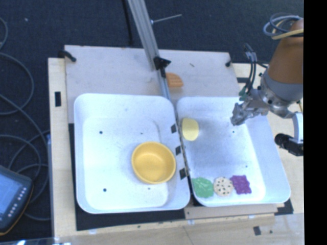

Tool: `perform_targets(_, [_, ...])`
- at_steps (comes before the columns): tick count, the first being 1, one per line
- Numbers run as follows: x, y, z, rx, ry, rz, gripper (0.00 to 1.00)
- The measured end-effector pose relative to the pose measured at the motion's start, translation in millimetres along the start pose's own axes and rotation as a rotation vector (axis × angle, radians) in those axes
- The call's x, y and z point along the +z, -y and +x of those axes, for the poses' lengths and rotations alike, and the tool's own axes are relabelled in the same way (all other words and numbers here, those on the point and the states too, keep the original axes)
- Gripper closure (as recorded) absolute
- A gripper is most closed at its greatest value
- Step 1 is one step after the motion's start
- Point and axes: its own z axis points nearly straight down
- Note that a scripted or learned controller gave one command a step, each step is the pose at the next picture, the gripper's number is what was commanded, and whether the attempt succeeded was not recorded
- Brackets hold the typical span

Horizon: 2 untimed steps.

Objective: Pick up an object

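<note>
pale yellow piece [190, 129] is lying left of the gripper [238, 117], likely light, rigid and smooth; grasp across its narrow sides. grip state: cannot tell.

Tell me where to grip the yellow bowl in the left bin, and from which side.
Take the yellow bowl by its rim, coming straight down. It stands upright and open, so one finger can probably go inside the wall and one outside. Nothing crowds it.

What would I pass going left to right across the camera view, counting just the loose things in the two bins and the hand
Yellow bowl → pale yellow piece → green piece → cookie → purple piece, with the hand at about the same spot across.
</note>
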Motion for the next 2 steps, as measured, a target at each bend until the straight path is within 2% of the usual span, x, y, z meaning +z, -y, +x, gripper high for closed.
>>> perform_targets(2, [-14.1, -36.9, 96.8, -0.004, -0.002, 0.004, 1.0])
